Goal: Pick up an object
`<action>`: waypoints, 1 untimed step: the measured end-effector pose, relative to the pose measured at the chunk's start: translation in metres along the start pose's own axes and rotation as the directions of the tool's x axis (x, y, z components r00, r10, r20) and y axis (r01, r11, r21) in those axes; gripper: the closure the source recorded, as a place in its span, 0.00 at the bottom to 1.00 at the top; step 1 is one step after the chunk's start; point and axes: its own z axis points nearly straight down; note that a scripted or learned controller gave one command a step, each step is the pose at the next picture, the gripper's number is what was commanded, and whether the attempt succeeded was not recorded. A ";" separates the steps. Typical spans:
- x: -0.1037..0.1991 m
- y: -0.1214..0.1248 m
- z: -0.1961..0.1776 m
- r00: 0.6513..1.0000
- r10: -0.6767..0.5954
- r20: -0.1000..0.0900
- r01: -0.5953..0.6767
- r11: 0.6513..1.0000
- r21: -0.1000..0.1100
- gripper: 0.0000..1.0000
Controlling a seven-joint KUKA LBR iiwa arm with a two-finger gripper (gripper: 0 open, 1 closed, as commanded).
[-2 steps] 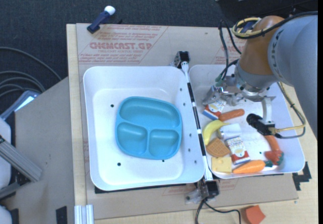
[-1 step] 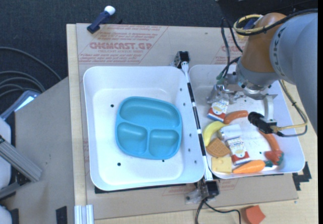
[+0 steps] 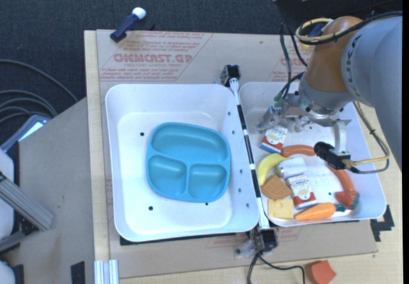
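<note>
The gripper (image 3: 285, 115) hangs low over the far left part of the right bin (image 3: 258, 98), at the end of the grey arm that comes in from the right. The slanted view does not settle whether it is open or closed, and nothing can be seen held in it.

The small carton (image 3: 273, 140), white with orange and blue print, lies on the bin floor just on the near side of the gripper, close to the bin's left wall. Whether the two touch cannot be told.

Toy food is crowded on the near side of the carton. A short sausage (image 3: 299, 149) lies just beside the carton, to its right. A banana (image 3: 268, 168) curves along the left wall below it. A round waffle (image 3: 276, 188) sits at the banana's near end and a white packet with a red label (image 3: 300, 188) lies against the waffle's right. A carrot (image 3: 314, 212) and a pale cheese slice (image 3: 278, 209) lie along the near wall. A longer sausage (image 3: 346, 181) runs down the right side to a small red piece (image 3: 349, 199).

The left bin (image 3: 128, 124) holds a blue divided plate (image 3: 188, 161), lying flat near its middle, well apart from the gripper.
</note>
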 end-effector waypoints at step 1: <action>-0.022 -0.077 0.010 1.000 0.000 0.001 0.000 1.000 0.000 0.00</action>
